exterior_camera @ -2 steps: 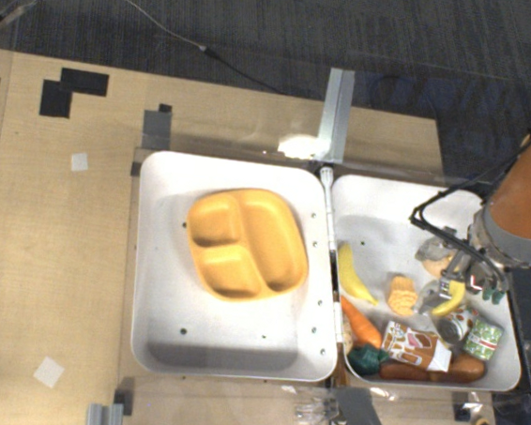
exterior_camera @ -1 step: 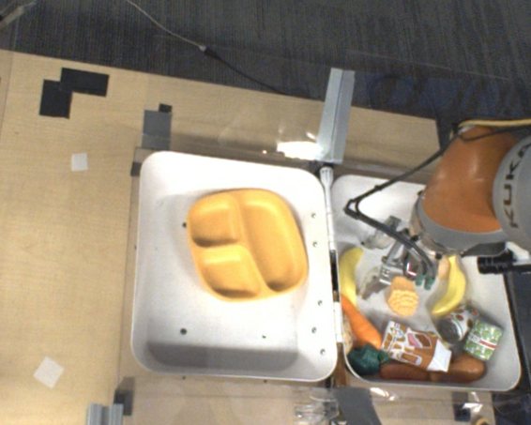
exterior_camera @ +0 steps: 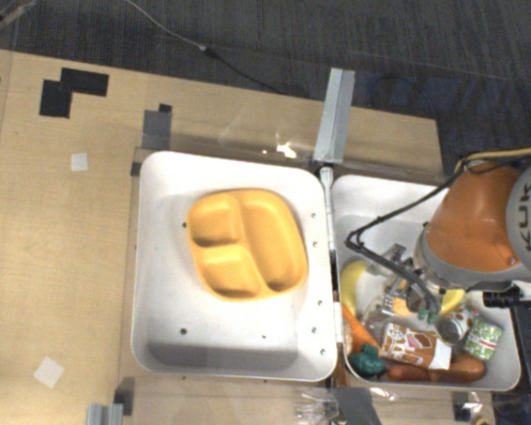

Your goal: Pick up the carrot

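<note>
Gripper (exterior_camera: 406,290) hangs low over the right bin (exterior_camera: 381,193), above the clutter, but the orange wrist and dark cabling hide it too much from where I stand; whether it is apart or together I cannot tell, and nothing visibly sits in it.

The carrot (exterior_camera: 359,328) lies against the left wall of that bin, at about eight o'clock from the gripper and near it, its orange body slanting down toward a dark green top at the bin's near left corner. Just at its three o'clock is a small brown carton (exterior_camera: 409,345), seemingly touching or nearly so. A reddish sausage-shaped thing (exterior_camera: 438,370) lies along the near wall past that. A yellow item (exterior_camera: 354,280) sits at the carrot's twelve o'clock, and two small cans (exterior_camera: 471,334) lie further right.

The left bin (exterior_camera: 158,243) holds a yellow divided plate (exterior_camera: 243,242), well apart from all this.

My read: this is the approach step, no grasp made. The next move calls for shifting toward eight o'clock, lining up across the carrot's slant, and coming down without catching the carton or the bin wall.
</note>
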